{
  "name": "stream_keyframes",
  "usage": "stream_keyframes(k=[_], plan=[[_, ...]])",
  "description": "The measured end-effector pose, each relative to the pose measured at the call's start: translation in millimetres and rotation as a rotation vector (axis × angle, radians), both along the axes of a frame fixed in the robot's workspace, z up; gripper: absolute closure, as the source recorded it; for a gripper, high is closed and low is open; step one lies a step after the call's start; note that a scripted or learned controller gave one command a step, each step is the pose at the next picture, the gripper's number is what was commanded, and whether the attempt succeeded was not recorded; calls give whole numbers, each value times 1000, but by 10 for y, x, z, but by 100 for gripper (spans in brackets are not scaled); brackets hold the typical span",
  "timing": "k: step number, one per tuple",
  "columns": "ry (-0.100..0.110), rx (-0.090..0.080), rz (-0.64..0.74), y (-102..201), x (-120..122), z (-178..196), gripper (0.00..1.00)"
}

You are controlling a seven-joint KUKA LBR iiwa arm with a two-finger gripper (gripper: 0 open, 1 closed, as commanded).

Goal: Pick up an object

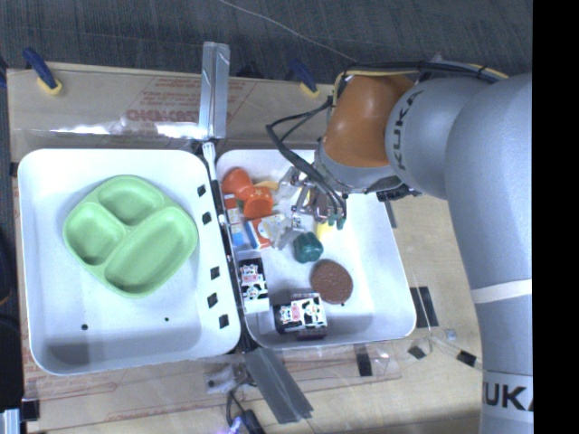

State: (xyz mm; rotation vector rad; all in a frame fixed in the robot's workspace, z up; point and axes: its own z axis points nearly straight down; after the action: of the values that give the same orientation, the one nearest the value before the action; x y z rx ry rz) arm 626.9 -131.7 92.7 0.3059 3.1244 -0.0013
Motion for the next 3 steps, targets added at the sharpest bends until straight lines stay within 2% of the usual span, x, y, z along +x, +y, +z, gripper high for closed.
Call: stream_keyframes(k=[1,2,3], plan=[[-12,-22,188,226,-558,56,0],[4,2,-102,127,-1007,-11,0],[-3,1,-203,-796,-1248,9,0]])
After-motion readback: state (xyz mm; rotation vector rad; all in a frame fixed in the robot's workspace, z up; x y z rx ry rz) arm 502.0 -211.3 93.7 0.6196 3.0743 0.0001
